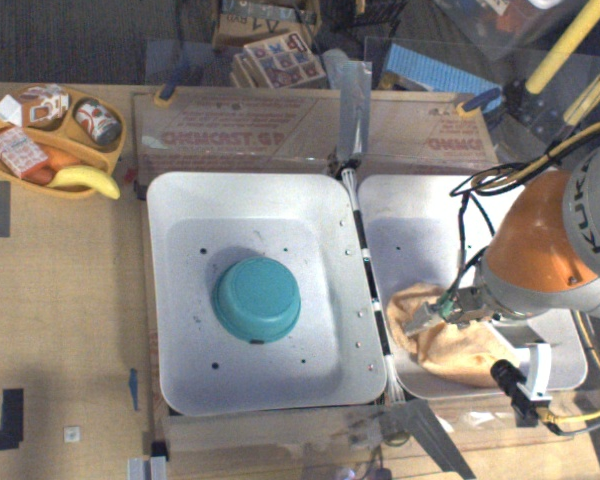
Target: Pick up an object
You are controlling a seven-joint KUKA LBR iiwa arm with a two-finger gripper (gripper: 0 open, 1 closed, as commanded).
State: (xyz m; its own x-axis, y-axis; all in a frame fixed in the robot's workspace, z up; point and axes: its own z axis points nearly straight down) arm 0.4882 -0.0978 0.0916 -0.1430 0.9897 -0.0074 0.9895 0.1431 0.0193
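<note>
Starting at the far left, a yellow tray (pixel 0 158) of toy food sits on the bench with a banana (pixel 85 179) at its edge. Next, the left bin (pixel 170 268) holds an upturned teal bowl (pixel 258 299) near its middle. In the right bin (pixel 420 208), a crumpled tan cloth (pixel 450 353) lies toward the near side. My claw (pixel 435 313) is down on that cloth's upper edge; how far it is spread, or whether it has any fabric, I cannot tell.
</note>
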